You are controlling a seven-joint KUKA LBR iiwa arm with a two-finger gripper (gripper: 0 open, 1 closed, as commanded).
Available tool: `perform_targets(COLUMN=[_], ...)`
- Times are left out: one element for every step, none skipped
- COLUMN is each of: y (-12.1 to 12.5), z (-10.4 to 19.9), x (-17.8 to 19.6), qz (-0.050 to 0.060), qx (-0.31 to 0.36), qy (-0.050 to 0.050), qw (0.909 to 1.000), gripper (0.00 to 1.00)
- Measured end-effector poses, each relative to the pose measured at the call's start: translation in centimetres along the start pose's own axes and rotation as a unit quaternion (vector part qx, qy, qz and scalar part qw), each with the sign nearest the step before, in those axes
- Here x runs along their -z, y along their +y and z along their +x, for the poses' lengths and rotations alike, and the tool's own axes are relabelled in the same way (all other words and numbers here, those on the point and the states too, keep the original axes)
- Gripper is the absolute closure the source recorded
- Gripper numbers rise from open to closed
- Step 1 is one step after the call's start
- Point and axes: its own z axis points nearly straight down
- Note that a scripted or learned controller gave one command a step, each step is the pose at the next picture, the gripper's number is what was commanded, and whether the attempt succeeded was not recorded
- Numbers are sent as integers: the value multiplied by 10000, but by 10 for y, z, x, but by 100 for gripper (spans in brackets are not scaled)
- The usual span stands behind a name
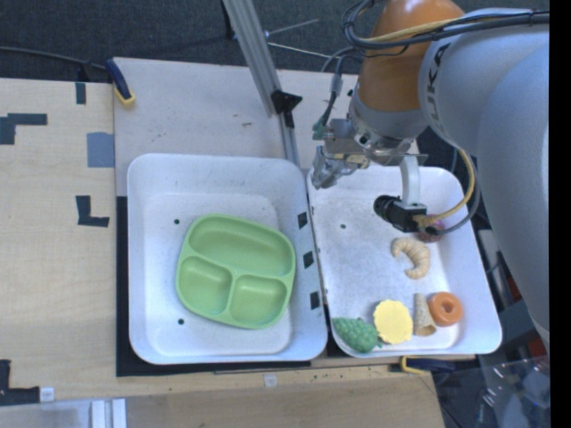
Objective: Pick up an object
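My gripper [325, 173] hangs over the far left corner of the right bin [357, 239], close to the wall shared by the two bins. Nothing shows under or in it. The toy food lies well away, toward the near right of that bin. A pale croissant [412, 257] lies mid-right. Along the front edge sit an orange donut [444, 308], a tan cracker [420, 316], a yellow disc [393, 321] and a green broccoli piece [357, 333]. A green divided plate [236, 270] lies in the left bin [152, 239].
A slanted metal rail [254, 52] crosses above the far edge of the bins, just left of the gripper. A black connector with cables [399, 210] hangs from the wrist over the right bin. The bare bench [53, 266] stretches to the left.
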Motion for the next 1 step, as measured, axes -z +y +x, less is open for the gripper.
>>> perform_targets(y=[-3], z=[47], x=[-11], qz=[5], qx=[-10], qy=[-2], qw=[10000], gripper=[100])
